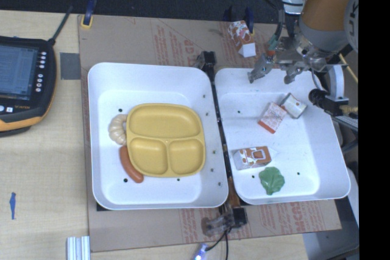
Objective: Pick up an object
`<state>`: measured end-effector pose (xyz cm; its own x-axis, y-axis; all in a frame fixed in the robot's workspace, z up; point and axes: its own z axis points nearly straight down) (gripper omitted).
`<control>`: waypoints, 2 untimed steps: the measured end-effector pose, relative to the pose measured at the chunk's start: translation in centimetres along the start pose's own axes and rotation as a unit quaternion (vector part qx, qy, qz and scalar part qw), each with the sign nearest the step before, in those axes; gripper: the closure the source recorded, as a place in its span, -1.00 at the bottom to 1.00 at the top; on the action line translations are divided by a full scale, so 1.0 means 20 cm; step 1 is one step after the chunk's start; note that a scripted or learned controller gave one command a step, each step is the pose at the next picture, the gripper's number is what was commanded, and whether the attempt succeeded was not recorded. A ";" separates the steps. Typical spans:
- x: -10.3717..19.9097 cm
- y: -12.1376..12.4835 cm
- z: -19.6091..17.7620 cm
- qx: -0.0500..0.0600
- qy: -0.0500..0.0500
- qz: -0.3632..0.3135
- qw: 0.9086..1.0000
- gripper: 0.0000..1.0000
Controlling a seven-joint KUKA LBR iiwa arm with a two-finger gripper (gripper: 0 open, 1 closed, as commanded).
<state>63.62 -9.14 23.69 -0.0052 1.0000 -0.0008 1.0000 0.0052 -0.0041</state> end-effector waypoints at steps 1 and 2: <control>-0.31 -0.09 0.40 0.001 -0.001 0.001 1.000 -1.00; -0.21 -0.19 0.71 -0.004 -0.002 0.001 1.000 -1.00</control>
